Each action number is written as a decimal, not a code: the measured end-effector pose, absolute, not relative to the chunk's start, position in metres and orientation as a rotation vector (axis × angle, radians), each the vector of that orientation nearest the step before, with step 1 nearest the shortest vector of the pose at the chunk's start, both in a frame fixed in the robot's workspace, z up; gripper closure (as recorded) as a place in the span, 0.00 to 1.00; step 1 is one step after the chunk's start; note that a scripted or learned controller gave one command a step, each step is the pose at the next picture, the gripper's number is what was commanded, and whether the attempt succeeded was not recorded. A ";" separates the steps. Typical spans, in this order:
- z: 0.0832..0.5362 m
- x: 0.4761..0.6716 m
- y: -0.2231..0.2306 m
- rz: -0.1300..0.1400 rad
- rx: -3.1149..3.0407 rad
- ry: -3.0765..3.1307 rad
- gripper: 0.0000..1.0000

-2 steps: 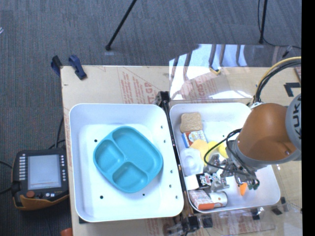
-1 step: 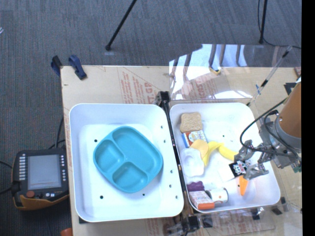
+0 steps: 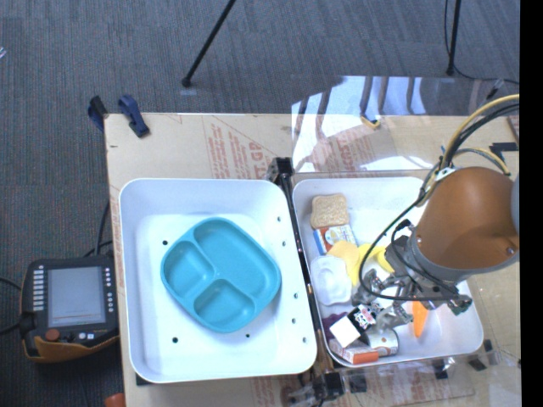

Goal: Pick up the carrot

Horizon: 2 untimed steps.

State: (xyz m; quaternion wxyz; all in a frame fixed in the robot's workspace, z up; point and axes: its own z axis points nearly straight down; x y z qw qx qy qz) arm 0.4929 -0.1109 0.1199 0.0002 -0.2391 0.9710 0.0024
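The carrot (image 3: 419,319) is a small orange piece lying near the front right of the right bin (image 3: 390,185). Only part of it shows, below the arm's wrist. The gripper (image 3: 379,305) hangs low over the front of that bin, just left of the carrot and above a cluster of small packages. Black cables and the wrist's orange band (image 3: 468,219) cover much of the gripper body. Nothing can be seen held in it.
The right bin also holds a bread slice (image 3: 329,211), a yellow item (image 3: 349,253), a white object (image 3: 329,278), a small printed box (image 3: 346,329) and a can (image 3: 379,342). A blue divided plate (image 3: 222,272) lies in the left bin (image 3: 136,227). A teach pendant (image 3: 68,299) sits far left.
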 end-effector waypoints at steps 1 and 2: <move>0.130 0.495 -0.109 0.009 -0.754 3.047 1.00; 0.139 0.496 -0.106 0.012 -0.759 3.044 1.00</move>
